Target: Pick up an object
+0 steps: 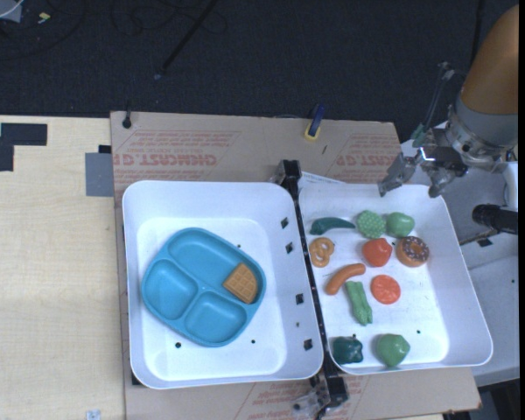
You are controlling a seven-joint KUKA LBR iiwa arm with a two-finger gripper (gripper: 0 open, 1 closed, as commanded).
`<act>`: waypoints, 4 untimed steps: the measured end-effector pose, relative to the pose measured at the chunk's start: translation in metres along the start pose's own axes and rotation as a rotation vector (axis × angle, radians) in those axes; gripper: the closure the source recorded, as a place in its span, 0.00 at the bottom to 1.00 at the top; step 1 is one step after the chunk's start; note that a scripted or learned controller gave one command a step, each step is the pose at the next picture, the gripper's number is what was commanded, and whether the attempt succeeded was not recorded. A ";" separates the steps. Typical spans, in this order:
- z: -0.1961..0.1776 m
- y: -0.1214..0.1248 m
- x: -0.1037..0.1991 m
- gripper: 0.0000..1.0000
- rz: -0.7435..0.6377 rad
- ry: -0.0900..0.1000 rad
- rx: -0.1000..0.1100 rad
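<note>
My gripper (417, 180) hangs at the far right rim of the right bin (468, 278), its two fingers spread apart with nothing between them. Toy foods lie in that bin below it: a dark green pepper (332, 225), a green broccoli (371, 224), a green round fruit (400, 223), a pretzel (321, 251), a red tomato (377, 252), a chocolate donut (412, 251), an orange sausage (345, 277), a red slice (385, 289), a green pickle (359, 303), a dark green bell pepper (347, 349) and a green apple (391, 349).
The left bin (140, 208) holds a blue divided plate (179, 287) with a waffle piece (241, 283) on it. Cardboard (201, 151) lies under both bins. A blue and yellow clip (314, 123) stands at the cardboard's far edge.
</note>
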State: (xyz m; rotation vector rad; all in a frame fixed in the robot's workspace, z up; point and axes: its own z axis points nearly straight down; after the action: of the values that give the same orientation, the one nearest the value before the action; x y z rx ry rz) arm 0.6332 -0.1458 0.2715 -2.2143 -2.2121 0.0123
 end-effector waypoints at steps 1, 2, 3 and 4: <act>-0.007 0.002 0.000 0.00 -0.002 -0.002 -0.012; 0.057 0.005 0.000 0.00 -0.002 -0.001 -0.006; 0.106 -0.004 0.006 0.00 -0.002 -0.001 -0.007; 0.155 -0.004 0.015 0.00 -0.001 -0.001 -0.008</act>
State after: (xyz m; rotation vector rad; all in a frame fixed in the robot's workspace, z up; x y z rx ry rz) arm 0.6274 -0.1305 0.1166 -2.2175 -2.2175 0.0046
